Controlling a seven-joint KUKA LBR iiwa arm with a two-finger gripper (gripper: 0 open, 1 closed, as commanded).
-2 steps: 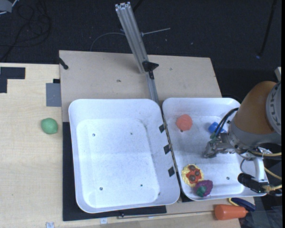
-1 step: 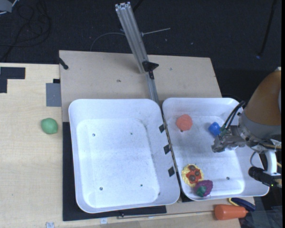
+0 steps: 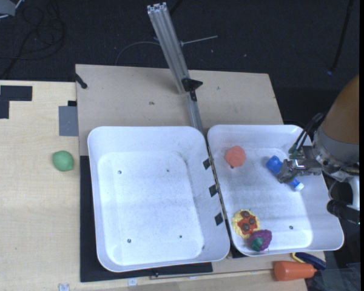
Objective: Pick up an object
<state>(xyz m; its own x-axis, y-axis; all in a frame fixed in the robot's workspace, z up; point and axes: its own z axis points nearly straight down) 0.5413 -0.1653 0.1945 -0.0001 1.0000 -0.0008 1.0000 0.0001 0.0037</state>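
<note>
In the right bin (image 3: 315,235) lie an orange-pink ball (image 3: 235,156), a blue bottle-like object (image 3: 278,166) with a white tip, a yellow toy with dark spots (image 3: 246,221) and a purple and green toy (image 3: 260,240). My gripper (image 3: 289,170) reaches in from the right and sits low at the blue object, right against its right end. The arm's wrist hides part of that object.
The left bin (image 3: 109,139) adjoins the right one along a clipped seam. A green ball (image 3: 63,160) rests on the wooden bench to the left. An orange object (image 3: 293,270) lies below the right bin. A metal rail (image 3: 172,46) slants behind the bins.
</note>
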